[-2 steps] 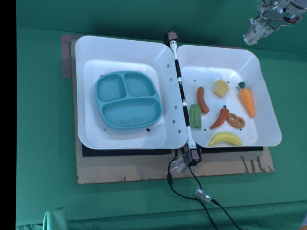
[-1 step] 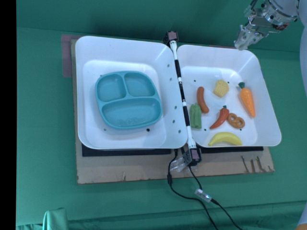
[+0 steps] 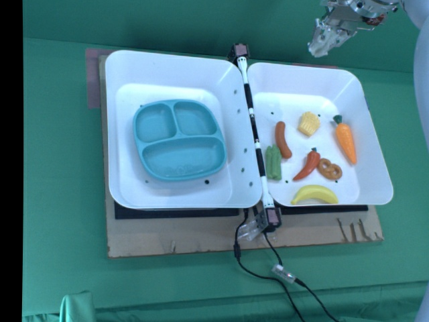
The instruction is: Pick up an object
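The right bin (image 3: 365,99) holds several toy foods: a sausage (image 3: 283,139), a yellow corn piece (image 3: 308,123), a carrot (image 3: 345,141), a green bean pod (image 3: 273,162), a red chili (image 3: 308,165), a pretzel (image 3: 329,169) and a banana (image 3: 314,194). My gripper (image 3: 324,42) hangs high above the bin's far edge, well clear of all the items, with nothing visibly between its fingers.
The left bin (image 3: 120,72) carries a teal divided plate (image 3: 179,139). A black-and-white divider rail (image 3: 253,123) runs between the bins. Cables (image 3: 268,263) trail off the cardboard base at the front.
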{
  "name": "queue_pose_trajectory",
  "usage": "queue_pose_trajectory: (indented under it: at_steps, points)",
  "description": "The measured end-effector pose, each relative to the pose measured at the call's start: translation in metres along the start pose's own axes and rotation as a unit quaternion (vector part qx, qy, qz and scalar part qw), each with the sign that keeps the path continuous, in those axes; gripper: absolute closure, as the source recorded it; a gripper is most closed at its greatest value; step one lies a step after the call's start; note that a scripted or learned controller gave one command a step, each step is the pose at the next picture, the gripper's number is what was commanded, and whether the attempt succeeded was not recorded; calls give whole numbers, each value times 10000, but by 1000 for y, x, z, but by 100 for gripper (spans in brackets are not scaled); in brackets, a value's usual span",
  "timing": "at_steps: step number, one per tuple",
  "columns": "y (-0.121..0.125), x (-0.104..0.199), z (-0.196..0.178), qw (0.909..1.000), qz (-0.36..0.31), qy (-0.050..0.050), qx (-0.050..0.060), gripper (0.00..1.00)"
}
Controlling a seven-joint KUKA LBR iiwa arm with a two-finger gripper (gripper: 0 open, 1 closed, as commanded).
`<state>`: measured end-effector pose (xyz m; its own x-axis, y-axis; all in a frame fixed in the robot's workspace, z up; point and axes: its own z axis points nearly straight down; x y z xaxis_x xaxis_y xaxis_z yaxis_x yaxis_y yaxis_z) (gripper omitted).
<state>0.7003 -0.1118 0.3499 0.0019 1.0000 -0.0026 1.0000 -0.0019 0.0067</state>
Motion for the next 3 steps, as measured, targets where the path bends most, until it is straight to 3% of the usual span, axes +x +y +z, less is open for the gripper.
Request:
queue_pose_trajectory:
  at_steps: [2,3]
  points:
    - [0,-76,7,10000,11,-10,2,100]
    - [0,4,8,10000,2,7,14,100]
